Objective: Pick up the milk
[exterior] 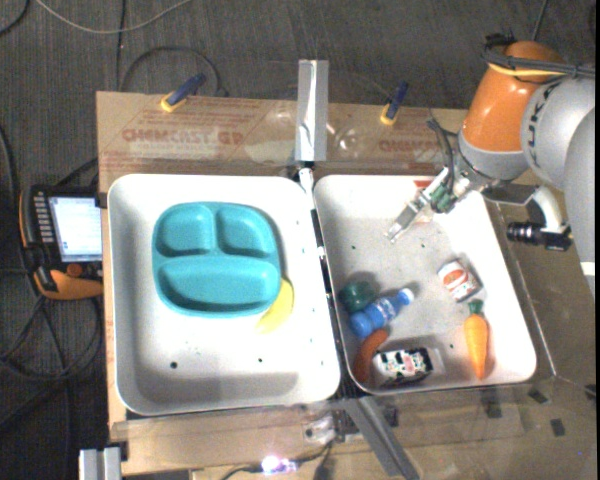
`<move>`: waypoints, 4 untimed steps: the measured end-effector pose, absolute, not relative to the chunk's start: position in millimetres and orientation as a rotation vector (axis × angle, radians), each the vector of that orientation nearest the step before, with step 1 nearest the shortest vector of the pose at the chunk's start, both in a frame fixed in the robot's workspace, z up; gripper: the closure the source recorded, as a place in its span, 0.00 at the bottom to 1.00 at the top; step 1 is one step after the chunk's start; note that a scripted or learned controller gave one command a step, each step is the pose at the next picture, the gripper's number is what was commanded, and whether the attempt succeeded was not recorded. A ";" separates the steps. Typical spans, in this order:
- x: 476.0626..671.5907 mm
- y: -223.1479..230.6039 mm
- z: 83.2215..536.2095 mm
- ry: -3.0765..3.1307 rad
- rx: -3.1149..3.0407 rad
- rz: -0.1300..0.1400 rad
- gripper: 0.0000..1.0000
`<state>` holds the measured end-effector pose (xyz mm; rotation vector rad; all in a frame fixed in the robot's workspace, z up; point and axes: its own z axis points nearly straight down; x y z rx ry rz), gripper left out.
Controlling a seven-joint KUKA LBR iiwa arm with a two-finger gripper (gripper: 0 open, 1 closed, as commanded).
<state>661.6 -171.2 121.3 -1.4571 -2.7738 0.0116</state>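
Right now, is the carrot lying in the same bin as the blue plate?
No. The carrot lies in the right bin, while the blue plate sits in the left bin.

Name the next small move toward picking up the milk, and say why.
Probably carry the hand toward the near edge of the right bin, stopping above the milk carton. The hand hangs over the bin's far part, apart from the carton, which lies on its side at the near wall, close beside the hot dog and below the blue bottle.

Faint red lettering on the cardboard sheet is unreadable.
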 end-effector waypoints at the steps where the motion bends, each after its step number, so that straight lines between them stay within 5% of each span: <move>1: 664.1 -169.5 130.9 -2.784 -1.460 0.003 1.00; 2: 574.6 -221.5 180.6 -2.777 -1.473 0.003 1.00; 3: 611.9 -180.5 281.6 -2.844 -1.343 -0.002 1.00; 4: 564.5 -222.9 220.2 -2.793 -1.441 0.000 1.00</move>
